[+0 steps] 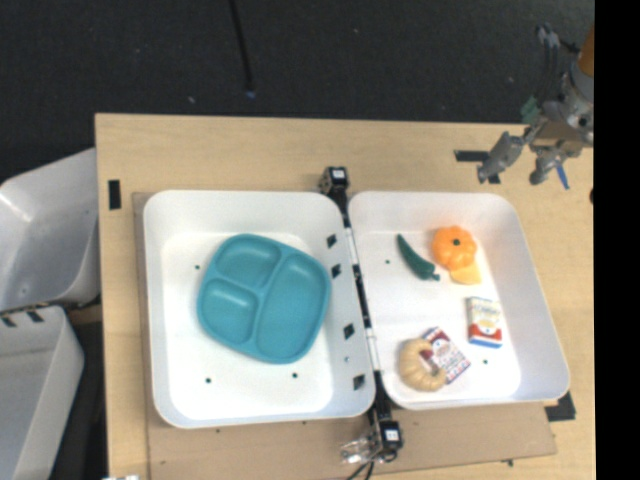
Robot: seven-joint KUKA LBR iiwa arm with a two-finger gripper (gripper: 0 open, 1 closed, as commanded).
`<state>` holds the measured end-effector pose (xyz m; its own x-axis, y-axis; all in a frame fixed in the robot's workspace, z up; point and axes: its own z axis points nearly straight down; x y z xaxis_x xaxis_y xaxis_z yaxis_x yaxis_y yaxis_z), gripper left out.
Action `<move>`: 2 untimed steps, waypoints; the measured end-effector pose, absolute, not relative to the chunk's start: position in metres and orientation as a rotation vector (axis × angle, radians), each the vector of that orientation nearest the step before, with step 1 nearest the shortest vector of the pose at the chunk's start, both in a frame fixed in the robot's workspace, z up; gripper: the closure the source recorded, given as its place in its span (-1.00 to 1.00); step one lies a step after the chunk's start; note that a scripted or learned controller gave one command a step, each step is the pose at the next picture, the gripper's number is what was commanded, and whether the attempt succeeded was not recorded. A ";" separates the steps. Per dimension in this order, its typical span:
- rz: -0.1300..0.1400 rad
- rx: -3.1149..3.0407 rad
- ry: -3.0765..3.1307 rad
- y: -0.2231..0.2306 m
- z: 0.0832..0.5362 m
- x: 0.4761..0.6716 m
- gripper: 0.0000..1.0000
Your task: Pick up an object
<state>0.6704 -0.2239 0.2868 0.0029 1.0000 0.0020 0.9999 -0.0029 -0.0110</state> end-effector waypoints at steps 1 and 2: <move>0.000 -2.222 -2.225 -0.223 0.296 0.672 -1.00; 0.004 -2.222 -2.221 -0.221 0.252 0.665 -1.00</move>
